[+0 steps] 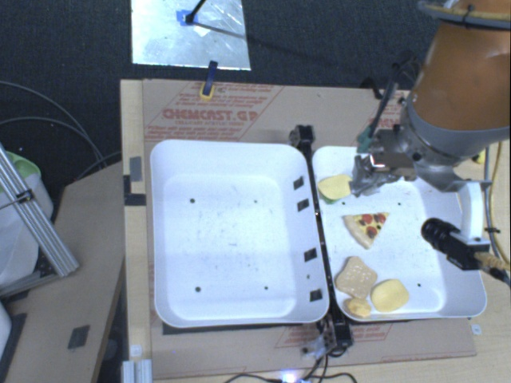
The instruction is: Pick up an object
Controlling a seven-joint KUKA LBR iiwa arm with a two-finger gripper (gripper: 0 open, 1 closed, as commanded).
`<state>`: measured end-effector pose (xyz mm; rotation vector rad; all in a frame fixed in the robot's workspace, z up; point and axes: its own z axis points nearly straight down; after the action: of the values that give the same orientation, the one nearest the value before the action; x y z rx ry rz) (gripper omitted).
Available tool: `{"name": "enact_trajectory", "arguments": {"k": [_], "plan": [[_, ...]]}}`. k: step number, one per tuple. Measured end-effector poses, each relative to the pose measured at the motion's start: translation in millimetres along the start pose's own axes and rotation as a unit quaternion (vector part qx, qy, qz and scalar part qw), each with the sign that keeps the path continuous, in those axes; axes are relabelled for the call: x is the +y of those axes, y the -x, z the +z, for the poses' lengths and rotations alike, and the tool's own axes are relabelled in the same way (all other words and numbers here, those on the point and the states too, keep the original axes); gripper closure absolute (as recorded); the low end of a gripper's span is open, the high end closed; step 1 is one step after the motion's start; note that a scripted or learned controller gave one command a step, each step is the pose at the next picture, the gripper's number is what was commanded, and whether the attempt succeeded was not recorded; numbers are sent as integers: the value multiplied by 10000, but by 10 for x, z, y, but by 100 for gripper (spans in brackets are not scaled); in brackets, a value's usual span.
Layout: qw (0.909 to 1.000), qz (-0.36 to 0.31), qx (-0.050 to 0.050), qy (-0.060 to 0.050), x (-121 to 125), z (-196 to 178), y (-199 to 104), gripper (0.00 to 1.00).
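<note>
Dark carpet surrounded a brown bench (239, 110) in the camera view, with a shiny sheet (190, 22) lying on the floor beyond its far edge. Two white bins sat side by side on the bench, their inner rims touching along a black strip with clips. Across the left bin (231, 238) the floor was bare white, specked with small dark dots, giving free room from rim to rim.

Every item lay in the right bin (415, 238). A yellow piece (334, 187) rested near the far left corner, close to the dividing rim. Toward the middle lay a pizza slice (366, 227), a pale triangle with red and dark toppings, its point aimed at the near edge. Near the front left corner a tan cracker (355, 277) touched a small yellow bit (358, 308), and a round yellow chip (390, 294) sat just beside them. Open white floor remained between the slice and the right rim.

From the right the arm (467, 70) reached in, its orange band large over the bin's far right corner. Its gripper (369, 175) hung just beside the yellow piece, on that piece's right. Whether the claw stood wide or narrow could not be told. A black part (447, 243) of the rig overlapped the bin's right side.
</note>
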<state>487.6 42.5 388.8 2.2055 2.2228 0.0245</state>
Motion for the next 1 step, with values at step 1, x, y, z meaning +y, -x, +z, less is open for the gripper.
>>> {"name": "enact_trajectory", "arguments": {"k": [1], "plan": [[9999,-2,-15,-120,-30,900,-467,100]]}}
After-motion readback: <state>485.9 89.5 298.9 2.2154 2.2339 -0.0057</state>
